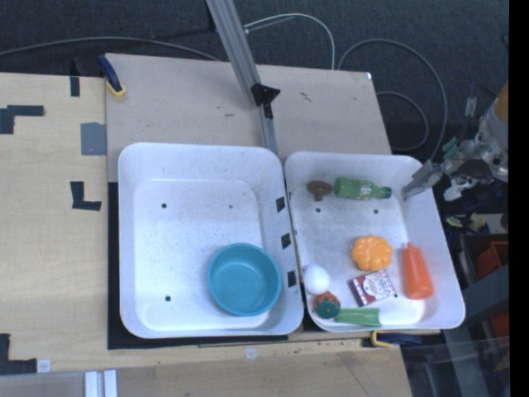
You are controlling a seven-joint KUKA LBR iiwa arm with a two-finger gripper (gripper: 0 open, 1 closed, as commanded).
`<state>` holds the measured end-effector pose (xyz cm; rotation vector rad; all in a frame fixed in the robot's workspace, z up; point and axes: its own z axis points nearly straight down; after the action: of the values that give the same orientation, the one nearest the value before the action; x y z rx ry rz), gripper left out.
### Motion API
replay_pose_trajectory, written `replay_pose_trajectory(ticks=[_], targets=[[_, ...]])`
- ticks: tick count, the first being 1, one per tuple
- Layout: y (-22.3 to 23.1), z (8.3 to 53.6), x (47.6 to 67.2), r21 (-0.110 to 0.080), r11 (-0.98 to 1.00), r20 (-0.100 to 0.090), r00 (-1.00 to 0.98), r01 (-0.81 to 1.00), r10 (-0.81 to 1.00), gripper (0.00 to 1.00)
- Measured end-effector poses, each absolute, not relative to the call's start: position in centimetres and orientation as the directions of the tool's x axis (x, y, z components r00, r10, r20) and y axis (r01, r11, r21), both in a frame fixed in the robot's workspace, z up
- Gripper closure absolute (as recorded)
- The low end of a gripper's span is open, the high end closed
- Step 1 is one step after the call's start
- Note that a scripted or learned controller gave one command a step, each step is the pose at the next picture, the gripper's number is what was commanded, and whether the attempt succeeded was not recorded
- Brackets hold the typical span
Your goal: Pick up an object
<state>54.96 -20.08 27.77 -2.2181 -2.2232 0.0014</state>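
Camera view: we found the hand (426, 179) at the right bin's (430, 222) upper right rim, beside the green bottle (361, 190).
Hand state: we could not tell.
Objects: orange ball (372, 252), orange bottle (417, 273) and white egg (316, 278) lay in the right bin; blue bowl (242, 279) in the left.
Step advice: we judged the isolated orange ball best; centre over it, descend vertically.

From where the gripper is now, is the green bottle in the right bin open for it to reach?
Probably yes. The gripper is at the right bin's far right rim, and the green bottle lies just to its left on bare bin floor. Only a small brown object sits beyond the bottle, not between them.
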Motion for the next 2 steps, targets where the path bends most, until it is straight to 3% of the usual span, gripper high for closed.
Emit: replay_pose_trajectory(ticks=[1, 2], targets=[[-20.1, 27.8, 55.0, -0.001, 0.002, 0.0, -0.002, 1.0, 1.0, 0.0], [-20.1, 23.4, 54.7, -0.006, 0.001, 0.0, -0.001, 1.0, 1.0, 0.0]])
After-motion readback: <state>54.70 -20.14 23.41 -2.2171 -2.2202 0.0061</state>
